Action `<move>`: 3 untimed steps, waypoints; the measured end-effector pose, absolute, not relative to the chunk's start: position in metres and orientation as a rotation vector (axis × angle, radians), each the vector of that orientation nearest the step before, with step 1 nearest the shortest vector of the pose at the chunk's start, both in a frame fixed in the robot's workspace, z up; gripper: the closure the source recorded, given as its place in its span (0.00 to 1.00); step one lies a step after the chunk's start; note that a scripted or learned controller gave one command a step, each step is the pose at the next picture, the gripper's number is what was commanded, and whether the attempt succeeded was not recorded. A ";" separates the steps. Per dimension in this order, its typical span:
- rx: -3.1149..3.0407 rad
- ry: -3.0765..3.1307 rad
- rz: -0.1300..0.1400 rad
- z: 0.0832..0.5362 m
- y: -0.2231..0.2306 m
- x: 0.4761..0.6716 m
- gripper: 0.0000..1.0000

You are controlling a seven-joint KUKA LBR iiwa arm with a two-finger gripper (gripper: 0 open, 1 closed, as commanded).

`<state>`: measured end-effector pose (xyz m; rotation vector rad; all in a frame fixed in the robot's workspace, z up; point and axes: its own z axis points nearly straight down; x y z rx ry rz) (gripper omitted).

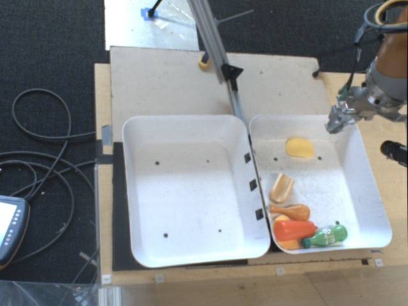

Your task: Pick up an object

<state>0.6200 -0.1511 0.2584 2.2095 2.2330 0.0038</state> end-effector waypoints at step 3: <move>2.209 2.232 0.005 0.242 0.011 0.653 1.00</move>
